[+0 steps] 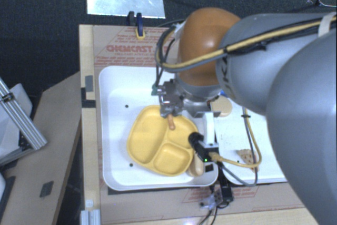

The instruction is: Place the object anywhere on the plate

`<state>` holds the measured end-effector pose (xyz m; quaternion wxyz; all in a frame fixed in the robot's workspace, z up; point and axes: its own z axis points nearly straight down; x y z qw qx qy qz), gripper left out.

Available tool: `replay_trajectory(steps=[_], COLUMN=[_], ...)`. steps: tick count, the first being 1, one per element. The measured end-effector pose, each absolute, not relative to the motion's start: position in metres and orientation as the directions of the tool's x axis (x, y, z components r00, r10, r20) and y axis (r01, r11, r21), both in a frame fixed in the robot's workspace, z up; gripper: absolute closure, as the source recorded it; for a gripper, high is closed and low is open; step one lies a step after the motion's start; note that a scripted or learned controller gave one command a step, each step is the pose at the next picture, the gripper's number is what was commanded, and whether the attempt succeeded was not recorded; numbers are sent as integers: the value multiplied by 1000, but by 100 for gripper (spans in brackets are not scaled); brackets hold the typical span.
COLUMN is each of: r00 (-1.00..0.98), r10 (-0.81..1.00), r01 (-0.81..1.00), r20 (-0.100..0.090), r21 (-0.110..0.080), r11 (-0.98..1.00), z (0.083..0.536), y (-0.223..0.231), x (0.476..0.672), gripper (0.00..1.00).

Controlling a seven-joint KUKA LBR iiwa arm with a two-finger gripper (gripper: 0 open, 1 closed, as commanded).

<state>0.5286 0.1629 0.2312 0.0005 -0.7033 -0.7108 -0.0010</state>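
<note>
A yellow plate (152,139) with several compartments lies in the left white bin (118,113). My gripper (170,111) hangs over the plate's far right rim, under the orange wrist band. A small brown stick-like object (171,123) shows just below the gripper, over the plate's upper divider. Whether it is held or resting on the plate I cannot tell. The arm's bulk hides the gripper's upper part.
A tan rounded object (196,167) sits at the plate's near right edge by the bin wall. A beige piece (225,107) and a small brown item (244,155) lie in the right bin (263,166). Cables trail across the bins' divider.
</note>
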Motion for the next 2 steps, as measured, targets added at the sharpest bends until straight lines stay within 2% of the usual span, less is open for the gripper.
replay_trajectory(steps=[1,2], r00=[-7,-5], r10=[1000,1000], r01=[1000,1000], r20=[0,0], r21=[-1,0], r11=[7,5], z=[214,214], y=[186,185], x=[527,527], gripper=[100,0])
